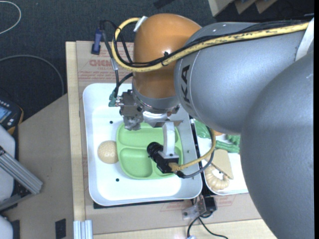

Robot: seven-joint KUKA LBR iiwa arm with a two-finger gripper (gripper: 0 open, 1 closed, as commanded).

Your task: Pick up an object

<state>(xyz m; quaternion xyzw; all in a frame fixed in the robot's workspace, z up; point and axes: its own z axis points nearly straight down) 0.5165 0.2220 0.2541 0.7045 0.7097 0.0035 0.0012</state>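
A: Camera view. Claw [132,119] sits low over the left bin [99,185], at the top-left corner of the green divided tray [133,159]. Open or closed: cannot tell.

B: Beige ball [107,152] lies below-left of the claw, just beside the tray. Right bin [239,189] holds a tan piece [223,162].

Pale wooden bench [52,148], topped by a cardboard sheet [75,83] with red print along its far edge. On the sheet, side by side, two shallow white bins: the near-whole bin [99,185] toward the view's left, the other bin [238,185] mostly hidden. At the sheet's far corner, a blue connector [97,41] on a dark lead. Beyond, dark carpet [40,34] with a thin pale cable [19,14] looped at the upper left. At the view's left edge, a black device [7,114] and, nearer, an aluminium rail [20,176].
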